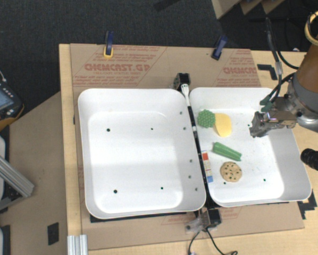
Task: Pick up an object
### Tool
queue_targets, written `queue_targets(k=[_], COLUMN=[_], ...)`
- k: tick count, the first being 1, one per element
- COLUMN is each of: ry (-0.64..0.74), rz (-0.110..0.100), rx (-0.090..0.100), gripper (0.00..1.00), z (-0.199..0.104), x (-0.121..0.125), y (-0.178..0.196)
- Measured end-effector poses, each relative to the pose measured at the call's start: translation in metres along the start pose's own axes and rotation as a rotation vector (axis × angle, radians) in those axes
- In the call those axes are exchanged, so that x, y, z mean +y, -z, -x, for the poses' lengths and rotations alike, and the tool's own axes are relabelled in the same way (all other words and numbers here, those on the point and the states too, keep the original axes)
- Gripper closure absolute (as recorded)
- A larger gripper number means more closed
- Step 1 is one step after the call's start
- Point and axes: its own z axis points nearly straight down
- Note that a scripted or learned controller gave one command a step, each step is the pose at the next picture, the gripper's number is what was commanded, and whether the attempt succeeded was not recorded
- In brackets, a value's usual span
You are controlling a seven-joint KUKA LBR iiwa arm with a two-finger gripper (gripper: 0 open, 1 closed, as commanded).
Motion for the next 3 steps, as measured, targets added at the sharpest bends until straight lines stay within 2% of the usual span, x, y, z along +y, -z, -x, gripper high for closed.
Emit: queue_targets(k=[1, 2, 3], ry=[0.001, 0.001, -0.003], rz=[0.007, 0.005, -0.007], rx=[-0.003, 0.000, -0.002], gripper=[1.00, 1.00, 1.00], z=[-0.082, -0.148, -0.184], x=[0.010, 0.023, -0.005], y=[0.031, 0.052, 0.012])
